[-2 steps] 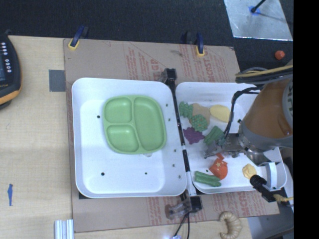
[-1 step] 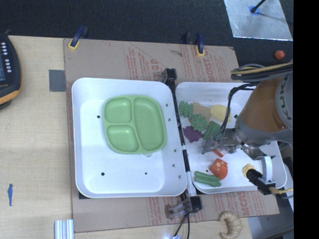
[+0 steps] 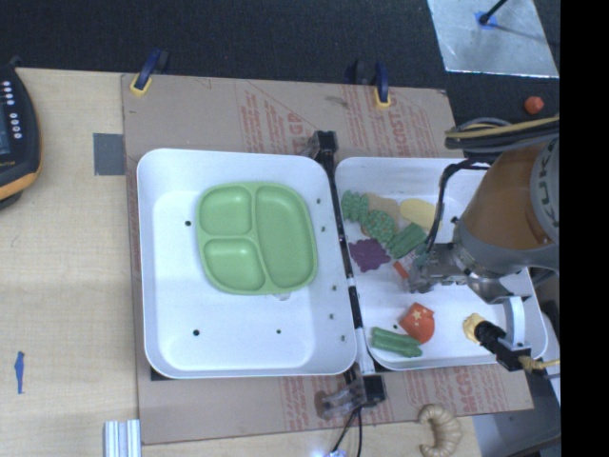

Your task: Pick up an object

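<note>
Faint red printing on the brown cardboard sheet (image 3: 285, 112) beneath the bins: repeated diagonal lettering and triangle marks, too blurred to read. Partial dark letters on the arm's orange band (image 3: 547, 193), cut off at the frame edge, illegible. Buttons on the pendant (image 3: 14, 131) at left carry no readable marks.

plate (image 3: 257, 237) in L bin (image 3: 166, 255), toys (image 3: 381, 227) in R bin (image 3: 447, 355)

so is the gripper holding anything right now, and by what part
It cannot be told. The gripper is down in the right bin among the toy foods, beside the purple grapes, but nothing is visibly between its fingertips.
</note>
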Controlling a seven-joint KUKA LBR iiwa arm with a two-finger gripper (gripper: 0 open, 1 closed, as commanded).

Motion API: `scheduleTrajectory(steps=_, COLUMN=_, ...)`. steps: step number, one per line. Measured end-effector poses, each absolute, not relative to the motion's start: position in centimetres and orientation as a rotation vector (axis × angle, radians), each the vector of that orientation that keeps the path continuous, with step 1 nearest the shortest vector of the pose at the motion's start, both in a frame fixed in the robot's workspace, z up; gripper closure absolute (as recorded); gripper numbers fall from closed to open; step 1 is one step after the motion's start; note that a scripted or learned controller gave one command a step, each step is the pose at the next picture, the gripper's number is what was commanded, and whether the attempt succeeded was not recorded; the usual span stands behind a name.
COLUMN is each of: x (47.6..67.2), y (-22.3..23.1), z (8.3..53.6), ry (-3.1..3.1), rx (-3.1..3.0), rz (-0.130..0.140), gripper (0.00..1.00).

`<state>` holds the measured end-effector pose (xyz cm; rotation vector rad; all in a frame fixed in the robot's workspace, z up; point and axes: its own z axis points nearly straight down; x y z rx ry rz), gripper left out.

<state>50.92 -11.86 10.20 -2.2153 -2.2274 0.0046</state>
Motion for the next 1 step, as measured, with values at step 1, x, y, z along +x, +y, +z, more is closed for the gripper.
scheduleTrajectory(steps=1, x=50.93, y=-11.85, z=10.17, ry=-2.229, rx=-2.215, rz=0.005, gripper=0.0)
